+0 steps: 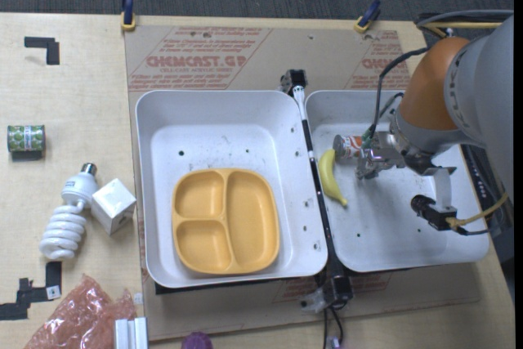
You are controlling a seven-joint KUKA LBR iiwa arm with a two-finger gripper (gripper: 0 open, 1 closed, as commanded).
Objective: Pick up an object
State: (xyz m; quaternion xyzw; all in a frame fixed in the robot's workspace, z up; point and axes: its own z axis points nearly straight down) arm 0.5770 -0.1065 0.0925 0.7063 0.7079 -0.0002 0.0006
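A yellow banana (330,176) lies along the left side of the right bin (392,245). Just right of its top end lies a small white can with a red label (349,145), on its side. My gripper (369,163) is low in the right bin, right beside the can and slightly below it, and the grey arm with the orange band (433,90) comes in from the right. Nothing can be made out held in the gripper.
The left bin (155,135) holds a yellow divided plate (226,220). On the bench to the left lie a spiral light bulb (67,217), a white cube (113,205), a green can (26,139) and a pink bag (82,315). A cable (458,218) trails near the gripper.
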